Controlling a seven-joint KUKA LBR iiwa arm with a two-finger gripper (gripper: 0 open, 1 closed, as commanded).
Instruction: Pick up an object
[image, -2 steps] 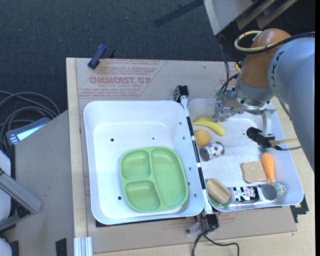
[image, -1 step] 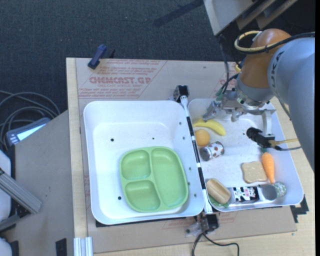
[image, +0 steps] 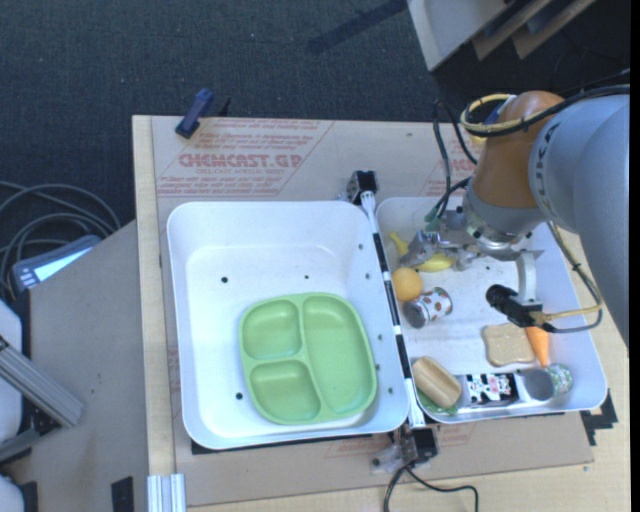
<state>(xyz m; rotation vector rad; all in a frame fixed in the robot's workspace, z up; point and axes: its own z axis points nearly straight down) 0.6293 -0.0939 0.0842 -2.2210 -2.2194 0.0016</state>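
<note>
"CHEMCAST GP" on brown board (image: 240, 160)

A yellow banana (image: 432, 264) lies just under the hand (image: 447, 243), an orange (image: 406, 284) and a tipped can (image: 428, 307) close below it.

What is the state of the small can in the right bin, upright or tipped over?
Tipped over. The can lies on its side on the floor of the right bin, its round end facing the divider, just below the orange ball.

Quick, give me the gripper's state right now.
Gripper: low in the right bin, over the banana; open or shut cannot be told, and no object is seen held.
</note>
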